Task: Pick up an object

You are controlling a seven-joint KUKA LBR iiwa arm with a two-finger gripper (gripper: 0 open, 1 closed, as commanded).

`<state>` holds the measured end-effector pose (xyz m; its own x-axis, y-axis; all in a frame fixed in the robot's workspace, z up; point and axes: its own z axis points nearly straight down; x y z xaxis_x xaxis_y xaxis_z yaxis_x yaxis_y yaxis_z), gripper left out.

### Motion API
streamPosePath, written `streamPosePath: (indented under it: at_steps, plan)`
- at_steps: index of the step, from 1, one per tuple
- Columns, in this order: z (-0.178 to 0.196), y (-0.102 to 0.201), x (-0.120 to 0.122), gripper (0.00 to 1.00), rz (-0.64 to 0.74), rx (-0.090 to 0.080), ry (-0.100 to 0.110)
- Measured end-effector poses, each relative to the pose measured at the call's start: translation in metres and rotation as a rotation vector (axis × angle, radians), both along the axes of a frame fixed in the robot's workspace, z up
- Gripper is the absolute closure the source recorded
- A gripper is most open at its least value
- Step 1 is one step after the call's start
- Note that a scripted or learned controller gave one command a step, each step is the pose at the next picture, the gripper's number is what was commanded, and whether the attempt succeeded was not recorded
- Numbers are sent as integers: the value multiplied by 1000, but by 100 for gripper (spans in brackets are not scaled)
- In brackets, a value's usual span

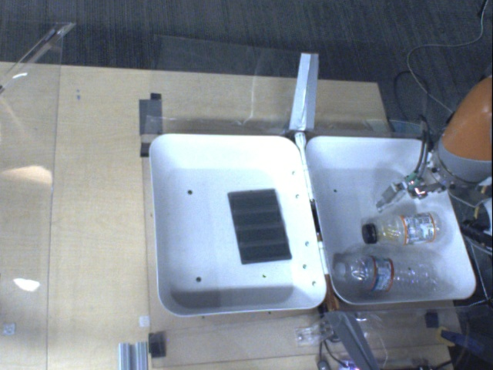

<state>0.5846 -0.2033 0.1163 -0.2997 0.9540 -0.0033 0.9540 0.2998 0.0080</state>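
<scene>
Inspection of the right bin (347,168): the gripper (400,190) is hanging low over the bin's upper right part, its metal fingers slanting down and to the left. The view is too small and too cluttered there to be showing how far the fingers are parted, so their opening cannot be told; nothing is appearing between them, so no hold is being recorded.

Two candidate objects are lying in this bin. A small clear bottle with a dark cap (402,230) is lying on its side just below the gripper, cap pointing left. A larger clear bottle with a blue label (385,272) is lying on its side near the front wall, close beside the small one. The left bin (169,206) is holding a dark ribbed slab (259,225), well apart from the arm.

Risks being noted:
- Both bottles are round and lying flat, so a closing finger is likely to be rolling them aside rather than trapping them
- Clear, smooth plastic is offering little friction, and a grip near the cap or an end is liable to be slipping on the lift
- The two bottles are sitting close, so a descent between them could be jamming a finger on the wrong one
- The gripper is working near the right wall, where a sideways correction could be striking the rim
</scene>
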Motion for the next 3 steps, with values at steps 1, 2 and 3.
streamPosePath:
  at_steps: [1,2,3]
  plan:
    - [-27,23,-49,0,53,-3,-5]
    - [-26,28,-92,0,72,-4,-10]
    - [-26,-2,-94,0,-321,1,-2]
